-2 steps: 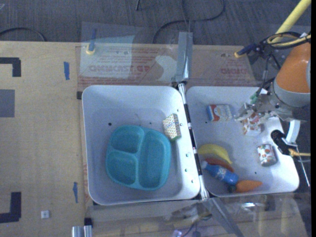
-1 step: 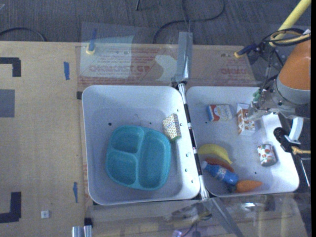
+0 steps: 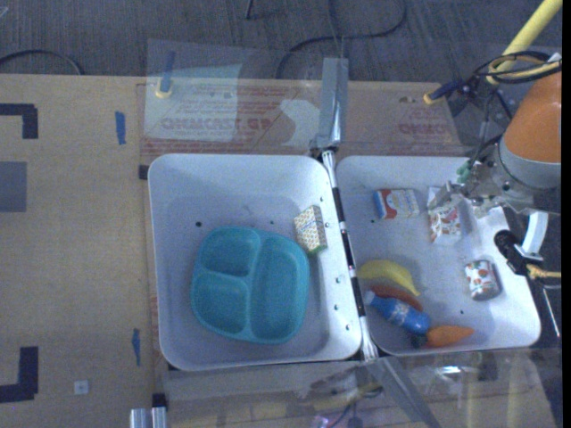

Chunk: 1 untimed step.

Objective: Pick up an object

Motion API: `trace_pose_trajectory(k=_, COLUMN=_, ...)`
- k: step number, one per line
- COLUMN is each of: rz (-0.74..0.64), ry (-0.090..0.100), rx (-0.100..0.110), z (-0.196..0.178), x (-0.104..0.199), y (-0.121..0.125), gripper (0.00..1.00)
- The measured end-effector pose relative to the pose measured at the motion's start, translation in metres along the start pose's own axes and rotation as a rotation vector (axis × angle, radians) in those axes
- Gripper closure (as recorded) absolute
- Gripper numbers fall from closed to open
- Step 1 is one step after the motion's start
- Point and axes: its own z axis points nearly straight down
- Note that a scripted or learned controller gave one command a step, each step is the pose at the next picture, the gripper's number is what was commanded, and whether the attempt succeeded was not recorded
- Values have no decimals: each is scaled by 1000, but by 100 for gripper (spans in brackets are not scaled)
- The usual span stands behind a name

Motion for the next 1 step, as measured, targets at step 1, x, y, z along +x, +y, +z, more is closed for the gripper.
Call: trace_pose_trajectory(k=1, rz=-16, ry=16, rx=30, z=38, x=17, y=37, gripper=0)
